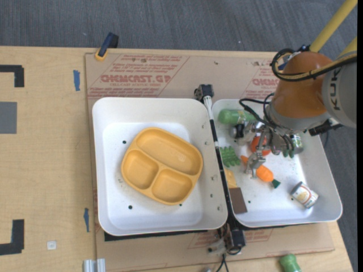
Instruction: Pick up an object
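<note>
- Gripper [256,162] is low inside the right bin [323,208], under the arm's orange band [300,89]; its metal fingers point down toward the bin floor.
- I cannot tell how far the gripper is open, because its parts are small and mixed with cables.
- Nothing is clearly seen between its tips, so a hold cannot be confirmed.
- Just beside the gripper, on its lower right, lies a toy carrot [265,174]: orange body, green end, on its side on the white floor. Whether the two touch is not clear.
- Other things in this bin: a green leafy piece [229,156] to the left, a green round toy [229,116] at the top, a small can [304,195] at the lower right, a brown block [237,200] by the left wall.
- Left bin [108,152] carries a yellow divided plate [161,166].
- Both bins stand on the worktop [39,180].
</note>
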